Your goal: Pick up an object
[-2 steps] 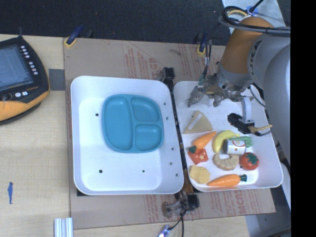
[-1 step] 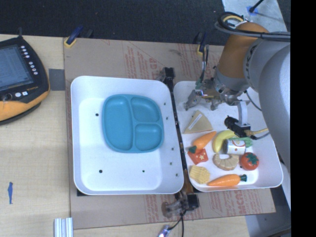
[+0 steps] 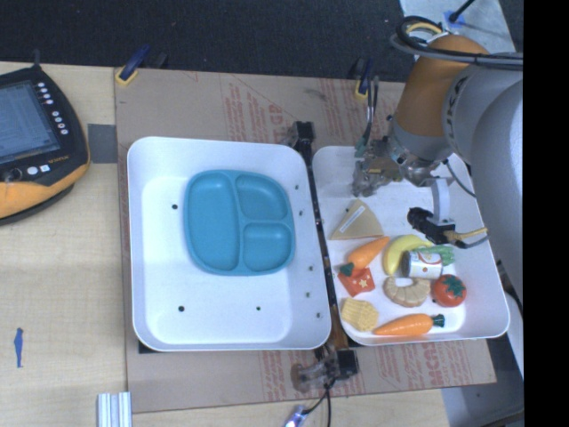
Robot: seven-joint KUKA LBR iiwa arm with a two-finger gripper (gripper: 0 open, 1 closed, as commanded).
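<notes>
- Nearest to the camera, in the right bin [image 3: 484, 327], an orange carrot [image 3: 403, 326] lies along the front wall, with a yellow waffle-like piece [image 3: 359, 313] just beside its left end.
- A little farther in sit a round cookie-like piece [image 3: 407, 292], a red tomato [image 3: 449, 290], a small can [image 3: 425, 264], a banana [image 3: 400, 252], a second small carrot [image 3: 365, 252] and a red piece [image 3: 356, 279], all crowded and partly touching.
- The tan wedge [image 3: 355, 221] lies apart from this cluster, toward the far left part of the same bin (I judge it the easiest target, since it has free floor around it).
- The left bin [image 3: 147, 238] holds a blue divided plate [image 3: 238, 221]; it plays no part in this step.
- At the far end of the right bin the gripper [image 3: 369, 183] hangs low over the bare floor, just beyond the wedge; nothing shows between the jaws, and I cannot tell if they are open or closed because they are too small and dark.
- To do the step well, I think the arm [image 3: 444, 87] should come toward the wedge, center the jaws over its narrower width, and go down straight until they almost touch the floor before closing.
- The risk is that the wedge slides or tips on the smooth floor, or that the jaws catch the bin wall [image 3: 322, 229] on the left, so a slow closing and a vertical lift seem wise.
</notes>
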